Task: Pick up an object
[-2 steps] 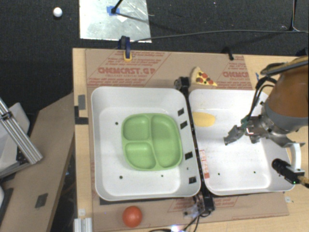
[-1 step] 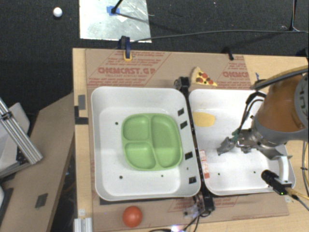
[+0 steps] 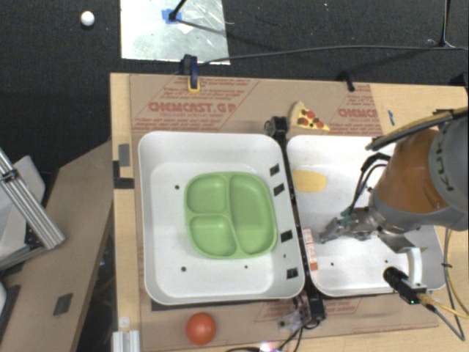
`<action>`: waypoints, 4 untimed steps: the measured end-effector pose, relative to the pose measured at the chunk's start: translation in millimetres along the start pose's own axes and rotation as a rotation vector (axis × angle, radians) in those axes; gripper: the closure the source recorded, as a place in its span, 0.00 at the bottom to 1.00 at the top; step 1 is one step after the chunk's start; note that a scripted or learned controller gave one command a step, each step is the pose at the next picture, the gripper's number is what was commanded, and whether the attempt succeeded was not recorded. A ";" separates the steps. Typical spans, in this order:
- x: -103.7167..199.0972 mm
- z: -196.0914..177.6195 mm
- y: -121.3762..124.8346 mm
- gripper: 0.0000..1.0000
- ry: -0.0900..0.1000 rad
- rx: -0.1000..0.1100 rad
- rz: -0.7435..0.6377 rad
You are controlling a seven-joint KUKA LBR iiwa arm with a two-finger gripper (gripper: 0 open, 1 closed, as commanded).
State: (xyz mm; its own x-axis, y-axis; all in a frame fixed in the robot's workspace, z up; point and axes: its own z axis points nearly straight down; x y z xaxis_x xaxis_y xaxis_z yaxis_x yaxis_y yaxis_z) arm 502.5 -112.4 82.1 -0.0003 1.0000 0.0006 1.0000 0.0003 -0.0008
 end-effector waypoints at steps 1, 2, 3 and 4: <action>0.0 -13.1 1.3 1.00 0.000 -0.004 -0.001; -2.7 -75.5 -1.9 1.00 -0.002 -0.007 -0.003; -13.5 -128.1 1.9 1.00 -0.003 -0.008 -0.003; -13.8 -151.3 3.5 1.00 -0.002 -0.006 -0.004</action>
State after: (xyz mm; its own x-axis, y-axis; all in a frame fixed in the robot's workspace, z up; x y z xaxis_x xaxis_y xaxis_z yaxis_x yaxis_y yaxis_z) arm 506.1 -126.3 233.5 -0.0044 1.0000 -0.0010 1.0000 0.0045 0.0049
